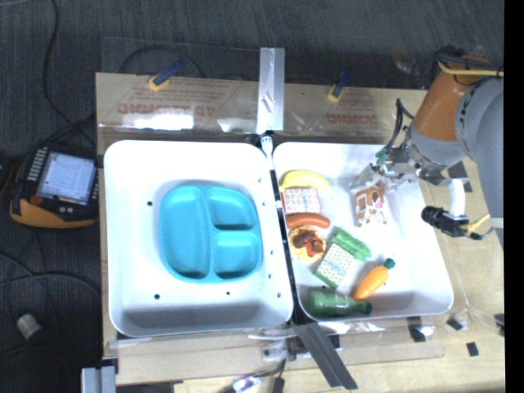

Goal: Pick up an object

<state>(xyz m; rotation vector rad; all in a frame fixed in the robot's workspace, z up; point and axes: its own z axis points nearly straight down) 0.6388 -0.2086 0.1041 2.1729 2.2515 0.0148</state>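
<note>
The left bin (pixel 131 301) holds a blue divided tray (pixel 211 232). In the right bin (pixel 426 289) the toys lie loose — a banana (pixel 304 178), a sausage (pixel 308 220), green packets (pixel 341 255), a green bottle (pixel 338 304), a carrot (pixel 372 280) and a patterned packet (pixel 370 205). The hand (pixel 391 164) hangs low at the bin's far right corner, just beside that packet; how it is set I cannot tell. Nothing looks lifted — the pick is still to do.
</note>
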